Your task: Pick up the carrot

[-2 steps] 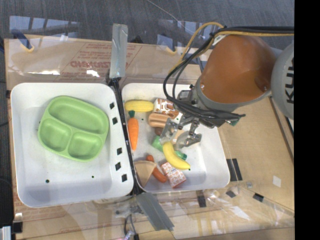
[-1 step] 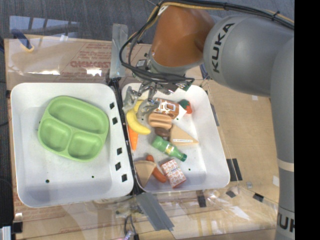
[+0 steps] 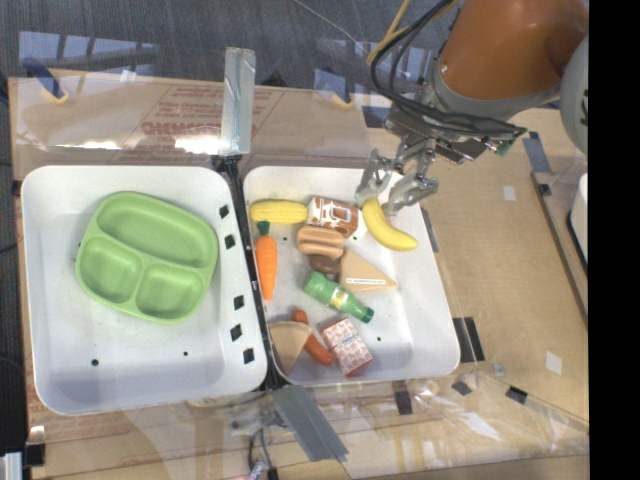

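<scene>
While the carrot [image 3: 266, 264] lies untouched along the left wall of the right-hand bin [image 3: 435, 298], just below the corn cob [image 3: 278, 211], the gripper [image 3: 397, 187] hangs over the bin's far right corner with its fingers spread and nothing between them. A banana [image 3: 386, 227] rests directly under those fingertips, well apart from the carrot. Left of the carrot, in the neighbouring bin [image 3: 50, 298], sits a green divided plate [image 3: 148, 256].

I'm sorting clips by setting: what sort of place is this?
Probably a robot lab test bench, not a kitchen: two white bins taped to cardboard, toy food such as a carrot and banana, and a cabled arm.
</scene>
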